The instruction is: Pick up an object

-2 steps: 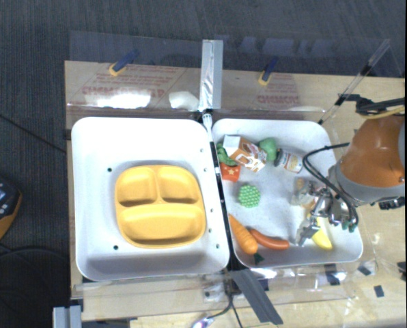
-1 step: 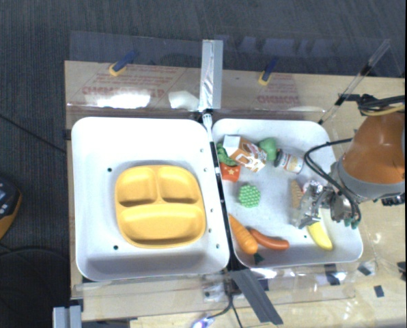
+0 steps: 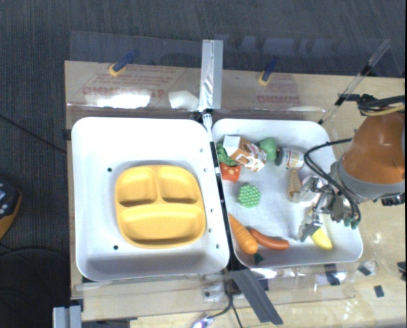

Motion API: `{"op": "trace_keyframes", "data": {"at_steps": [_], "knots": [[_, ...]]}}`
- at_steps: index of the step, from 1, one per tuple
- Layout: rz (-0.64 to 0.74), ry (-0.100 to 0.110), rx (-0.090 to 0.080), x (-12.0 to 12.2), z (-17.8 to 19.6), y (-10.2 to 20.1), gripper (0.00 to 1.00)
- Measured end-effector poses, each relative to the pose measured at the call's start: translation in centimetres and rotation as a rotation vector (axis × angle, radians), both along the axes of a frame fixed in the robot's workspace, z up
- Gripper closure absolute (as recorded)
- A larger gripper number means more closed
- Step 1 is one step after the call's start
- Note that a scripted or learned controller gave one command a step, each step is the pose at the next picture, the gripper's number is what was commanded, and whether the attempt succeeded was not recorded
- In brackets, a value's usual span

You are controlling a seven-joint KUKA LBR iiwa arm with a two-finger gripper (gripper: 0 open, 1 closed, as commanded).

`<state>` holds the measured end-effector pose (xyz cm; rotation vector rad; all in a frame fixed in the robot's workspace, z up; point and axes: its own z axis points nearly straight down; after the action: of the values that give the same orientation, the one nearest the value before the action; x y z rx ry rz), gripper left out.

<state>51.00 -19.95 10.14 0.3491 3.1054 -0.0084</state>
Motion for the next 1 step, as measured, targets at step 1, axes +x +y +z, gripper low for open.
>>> {"op": "trace_keyframes", "data": {"at_steps": [1], "knots": [[0.137,0.005,-0.001,7.97,-1.12,-0.72,0.00]]}}
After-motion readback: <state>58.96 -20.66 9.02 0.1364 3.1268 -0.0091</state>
